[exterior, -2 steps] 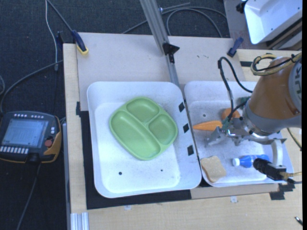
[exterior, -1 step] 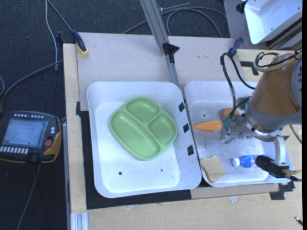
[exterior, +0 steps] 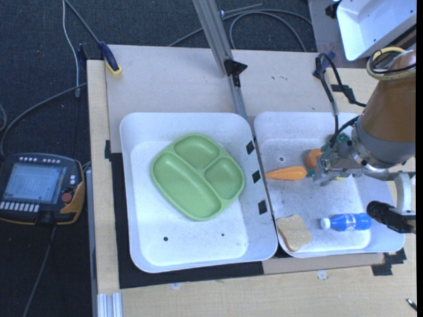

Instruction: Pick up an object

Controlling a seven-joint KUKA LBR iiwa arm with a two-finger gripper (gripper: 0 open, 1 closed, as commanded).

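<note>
Bench: tan top, two shallow white bins side by side on it

Left bin: holds one green divided plate, three compartments, lying flat near the bin's middle

Right bin: holds four items plus the gripper

Arm: grey with orange band, reaching in over the right bin's right edge

Gripper: low over the bin's middle; how far the fingers are parted cannot be told, nothing seen held between them

Carrot: orange, lying lengthwise, just left of the gripper

Bottle: blue, white cap, on its side near the front right corner

Bread slice: tan, at the front left corner

Small orange object: touching the gripper's left side, partly hidden
</note>
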